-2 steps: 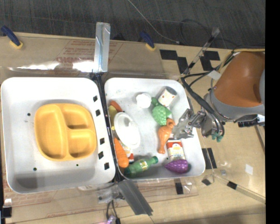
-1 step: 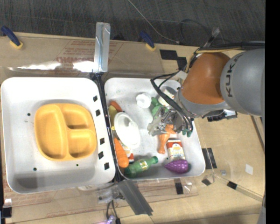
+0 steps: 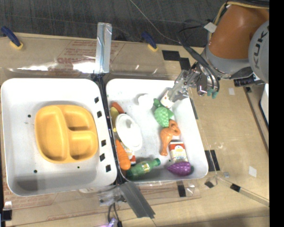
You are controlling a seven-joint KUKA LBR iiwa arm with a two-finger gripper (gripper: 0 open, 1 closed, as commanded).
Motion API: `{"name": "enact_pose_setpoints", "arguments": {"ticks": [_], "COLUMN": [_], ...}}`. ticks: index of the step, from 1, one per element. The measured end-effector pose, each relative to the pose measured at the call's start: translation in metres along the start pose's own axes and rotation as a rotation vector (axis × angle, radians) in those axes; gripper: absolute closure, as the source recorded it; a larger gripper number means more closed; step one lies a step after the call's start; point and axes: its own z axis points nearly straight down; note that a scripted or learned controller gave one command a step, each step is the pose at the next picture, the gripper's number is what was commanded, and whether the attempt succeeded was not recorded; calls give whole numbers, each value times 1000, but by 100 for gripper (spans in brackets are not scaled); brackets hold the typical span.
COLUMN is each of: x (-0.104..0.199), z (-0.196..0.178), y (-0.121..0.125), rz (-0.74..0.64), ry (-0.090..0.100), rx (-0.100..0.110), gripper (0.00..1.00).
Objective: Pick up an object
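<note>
Carrot (image 3: pixel 122 156) half under white lid (image 3: pixel 128 130)

Smooth white plastic is seen in both bins (image 3: pixel 19 98), glossy yellow plastic in the tray (image 3: pixel 66 131), and matt brown board on the surface (image 3: pixel 236 141).

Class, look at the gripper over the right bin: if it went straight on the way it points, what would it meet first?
Probably the green toy, lying just beyond the gripper down and leftward, though depth is unclear from above.
</note>
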Motion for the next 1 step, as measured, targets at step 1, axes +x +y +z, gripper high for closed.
{"name": "enact_pose_setpoints", "arguments": {"ticks": [1], "x": [44], "z": [77], "y": [-3], "rz": [-41], "ry": [18], "rx": [-1], "gripper": [100]}}
